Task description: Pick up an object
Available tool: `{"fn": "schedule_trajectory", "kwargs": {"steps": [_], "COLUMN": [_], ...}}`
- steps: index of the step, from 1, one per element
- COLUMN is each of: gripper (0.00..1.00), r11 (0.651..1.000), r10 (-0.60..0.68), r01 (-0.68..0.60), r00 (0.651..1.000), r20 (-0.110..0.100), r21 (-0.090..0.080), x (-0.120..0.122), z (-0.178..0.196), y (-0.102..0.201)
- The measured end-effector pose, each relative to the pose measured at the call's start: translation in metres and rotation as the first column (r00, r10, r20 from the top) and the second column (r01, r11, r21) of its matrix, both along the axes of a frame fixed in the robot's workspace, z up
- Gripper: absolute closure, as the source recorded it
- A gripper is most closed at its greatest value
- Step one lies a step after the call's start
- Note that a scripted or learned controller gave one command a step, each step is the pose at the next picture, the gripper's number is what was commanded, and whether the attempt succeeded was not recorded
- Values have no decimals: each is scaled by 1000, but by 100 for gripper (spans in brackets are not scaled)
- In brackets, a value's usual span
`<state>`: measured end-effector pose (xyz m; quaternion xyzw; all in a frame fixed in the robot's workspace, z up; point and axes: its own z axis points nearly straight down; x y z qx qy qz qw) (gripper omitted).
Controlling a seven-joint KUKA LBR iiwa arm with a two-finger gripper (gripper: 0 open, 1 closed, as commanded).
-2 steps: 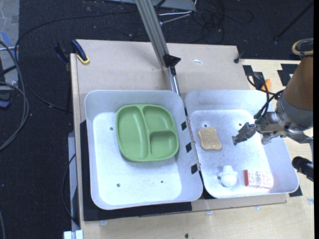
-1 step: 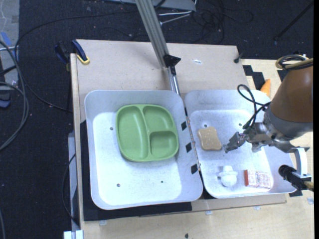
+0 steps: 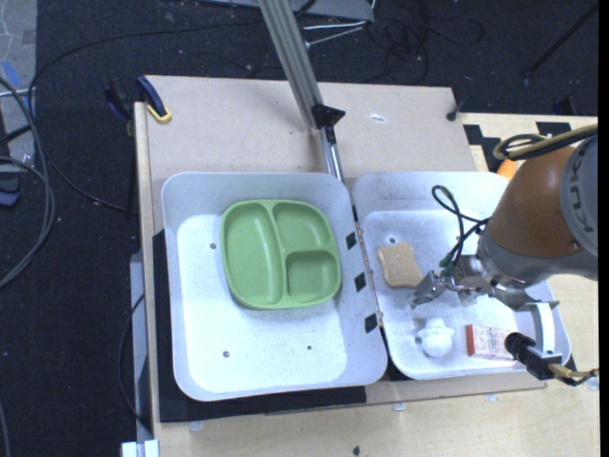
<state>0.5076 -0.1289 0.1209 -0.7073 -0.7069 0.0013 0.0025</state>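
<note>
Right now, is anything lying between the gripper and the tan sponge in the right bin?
No. In the camera view the gripper sits just right of the tan sponge; only bare right bin floor separates them.

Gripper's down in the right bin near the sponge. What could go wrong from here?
1. The gripper sits between the tan sponge and the white ball, on neither; closing here may catch nothing.
2. The ball looks round and could roll away if nudged.
3. The small red-and-white tube lies close under the arm, partly hidden, so a descent may push it against the right bin wall.
</note>
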Motion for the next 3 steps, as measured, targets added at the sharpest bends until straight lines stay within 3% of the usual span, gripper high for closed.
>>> {"fn": "schedule_trajectory", "kwargs": {"steps": [1,2,3], "gripper": [0,100,100], "r11": [1000,1000,1000], "r10": [0,-1,-1], "r01": [0,1,1], "r00": [1000,1000,1000], "r20": [6,12,7], "r21": [-3,-4,-2], "x": [1,2,-6], "z": [-29,-16,35], "y": [0,-1,-6]}}
